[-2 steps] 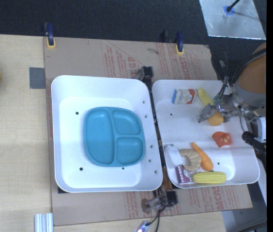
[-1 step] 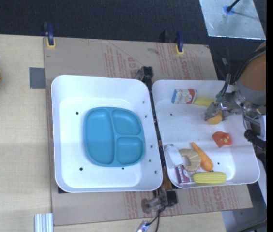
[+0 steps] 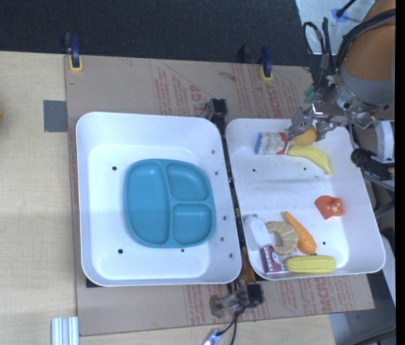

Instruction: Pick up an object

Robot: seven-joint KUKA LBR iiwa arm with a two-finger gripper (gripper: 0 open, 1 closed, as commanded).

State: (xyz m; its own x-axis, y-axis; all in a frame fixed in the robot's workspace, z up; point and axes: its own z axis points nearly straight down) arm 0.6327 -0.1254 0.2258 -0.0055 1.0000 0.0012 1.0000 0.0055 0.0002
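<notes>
1. Two white bins are set side by side on the tabletop (image 3: 30, 192); the left bin (image 3: 95, 157) carries a blue divided plate (image 3: 169, 202), while the right bin (image 3: 353, 192) serves as the picking supply.
2. Scattered there are a banana (image 3: 313, 156), a small packet (image 3: 269, 144), a red piece (image 3: 329, 206), a carrot (image 3: 300, 233) and a corn cob (image 3: 310, 264).
3. The hand (image 3: 305, 129) is lowered at the far end of the right bin, just above the banana, where an orange-yellow item appears to be touched.
4. How far it is opened cannot be told, and no grasp can be confirmed.
</notes>
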